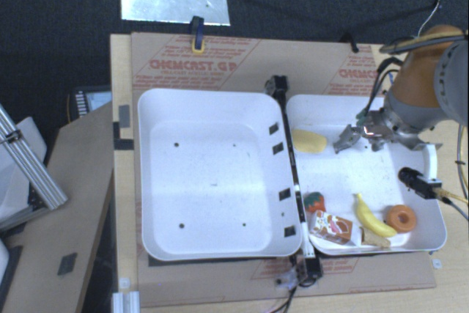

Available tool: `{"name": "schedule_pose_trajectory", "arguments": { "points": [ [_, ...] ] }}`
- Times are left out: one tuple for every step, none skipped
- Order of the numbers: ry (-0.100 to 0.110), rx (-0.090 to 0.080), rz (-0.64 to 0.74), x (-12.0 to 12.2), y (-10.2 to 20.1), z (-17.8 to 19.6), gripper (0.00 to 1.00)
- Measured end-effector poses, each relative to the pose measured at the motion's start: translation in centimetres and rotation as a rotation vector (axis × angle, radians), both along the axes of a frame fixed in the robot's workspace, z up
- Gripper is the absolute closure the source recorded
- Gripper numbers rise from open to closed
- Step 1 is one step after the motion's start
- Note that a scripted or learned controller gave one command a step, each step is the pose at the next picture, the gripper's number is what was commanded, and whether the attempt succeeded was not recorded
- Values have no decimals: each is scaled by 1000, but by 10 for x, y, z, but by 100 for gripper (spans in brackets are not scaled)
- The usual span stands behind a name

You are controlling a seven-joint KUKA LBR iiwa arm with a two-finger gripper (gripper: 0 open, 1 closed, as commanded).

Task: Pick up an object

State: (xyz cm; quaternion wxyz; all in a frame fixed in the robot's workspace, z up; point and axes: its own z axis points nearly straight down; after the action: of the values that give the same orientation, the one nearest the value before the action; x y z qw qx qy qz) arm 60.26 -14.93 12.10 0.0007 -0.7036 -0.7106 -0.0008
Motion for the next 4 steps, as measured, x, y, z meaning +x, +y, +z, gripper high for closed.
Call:
{"name": "schedule_pose_trajectory", "arguments": {
  "points": [
    [2,0,-2,-14,49,-38,0],
    [-7,-4,-4,38,38,-35,0],
    [-6,-3,-4,68,34,-32,0],
    [-5,-2,-2,37,67,15,0]
  ]
}}
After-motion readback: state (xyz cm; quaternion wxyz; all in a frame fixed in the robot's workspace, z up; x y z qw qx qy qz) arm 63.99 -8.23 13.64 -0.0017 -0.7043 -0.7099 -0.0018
